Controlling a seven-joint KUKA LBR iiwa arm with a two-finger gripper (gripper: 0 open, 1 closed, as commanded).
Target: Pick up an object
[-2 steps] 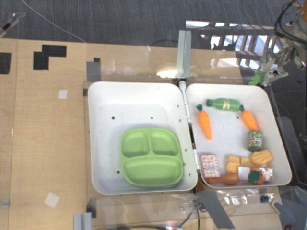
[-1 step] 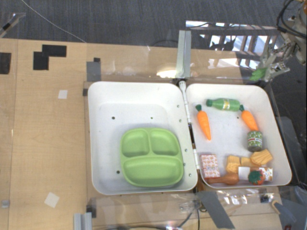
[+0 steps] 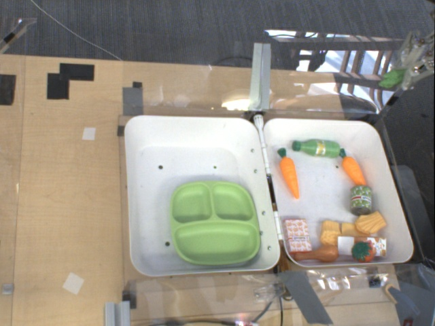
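Objects for the pick all lay in the right bin (image 3: 319, 190): a green bottle (image 3: 317, 148) on its side near the far wall, one carrot (image 3: 290, 174) toward the divider, a second carrot (image 3: 353, 170) near the right wall, a small green can (image 3: 361, 199) just below it, and a crowded cluster along the near wall that included a red-and-white box (image 3: 297, 233). The left bin (image 3: 177, 148) held a green divided plate (image 3: 215, 221). Both bins sat on the desk (image 3: 61, 202).

By my reading, the task stood at its opening step: nothing in the bin was being touched, and a target had yet to be approached. The carrot by the divider looked the easiest choice, since it lay apart from its neighbours with bare floor on both sides. The next move would call for a long travel over the right bin, a descent above the chosen piece, and jaws turned across its narrow width.

What appeared to be the gripper (image 3: 413, 58) was at the top right corner, well apart from both bins and beyond the far wall. It was blurred and partly cut off, with a smear of green beside it that I could not identify, so I could not tell whether it was released or clenched.
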